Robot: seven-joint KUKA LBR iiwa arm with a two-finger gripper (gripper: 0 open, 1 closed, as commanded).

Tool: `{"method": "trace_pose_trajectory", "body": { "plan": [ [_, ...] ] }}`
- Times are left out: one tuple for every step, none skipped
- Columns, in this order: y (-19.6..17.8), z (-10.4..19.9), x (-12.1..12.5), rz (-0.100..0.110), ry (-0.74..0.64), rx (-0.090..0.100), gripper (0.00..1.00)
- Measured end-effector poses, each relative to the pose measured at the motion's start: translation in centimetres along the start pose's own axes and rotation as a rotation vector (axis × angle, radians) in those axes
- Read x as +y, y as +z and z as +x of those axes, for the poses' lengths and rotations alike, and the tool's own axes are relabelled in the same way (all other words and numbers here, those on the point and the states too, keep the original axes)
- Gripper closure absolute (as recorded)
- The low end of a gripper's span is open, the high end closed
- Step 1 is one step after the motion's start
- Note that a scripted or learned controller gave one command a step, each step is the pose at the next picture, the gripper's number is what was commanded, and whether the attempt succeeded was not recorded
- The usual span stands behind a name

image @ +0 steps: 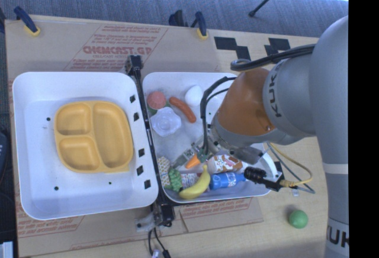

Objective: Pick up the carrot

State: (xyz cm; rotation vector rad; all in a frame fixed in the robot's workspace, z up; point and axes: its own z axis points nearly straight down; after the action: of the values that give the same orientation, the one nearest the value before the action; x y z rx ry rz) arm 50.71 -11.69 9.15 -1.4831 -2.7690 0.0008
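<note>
A: Item one, the carrot (pixel 193 161)?
B: Small orange wedge, matte, lower middle of the right bin (pixel 155 88), just above the banana (pixel 196 187) and touching the metal tips of the gripper (pixel 198 152).

A: State of the hand?
B: Reaches in from the right under the orange wrist band. Its tips sit right at the carrot, but how far apart they are, and whether anything lies between them, I cannot tell; the wrist hides most of it.

A: Other contents of that bin?
B: Upper part: a round reddish slice (pixel 156 99), a long orange-red sausage (pixel 183 109), a smooth white egg shape (pixel 193 95), and a clear crinkled plastic cup (pixel 166 123). Lower edge: curved yellow banana, a blue-capped bottle (pixel 228 180) lying on its side, a green ridged piece (pixel 174 179), a patterned packet (pixel 163 165).

A: Left bin (pixel 23 144)?
B: Shallow, white, glossy. Holds one yellow plate (pixel 93 136), three compartments, rounded corners.

A: Outside the bins?
B: A green ball (pixel 298 218) on the cardboard, lower right.
</note>
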Motion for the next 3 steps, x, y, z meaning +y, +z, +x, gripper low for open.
{"method": "trace_pose_trajectory", "body": {
  "plan": [
    [0.0, 0.0, 0.0, 0.0, 0.0, 0.0, 0.0],
    [0.0, 0.0, 0.0, 0.0, 0.0, 0.0, 0.0],
    [0.0, 0.0, 0.0, 0.0, 0.0, 0.0, 0.0]
  ]
}}
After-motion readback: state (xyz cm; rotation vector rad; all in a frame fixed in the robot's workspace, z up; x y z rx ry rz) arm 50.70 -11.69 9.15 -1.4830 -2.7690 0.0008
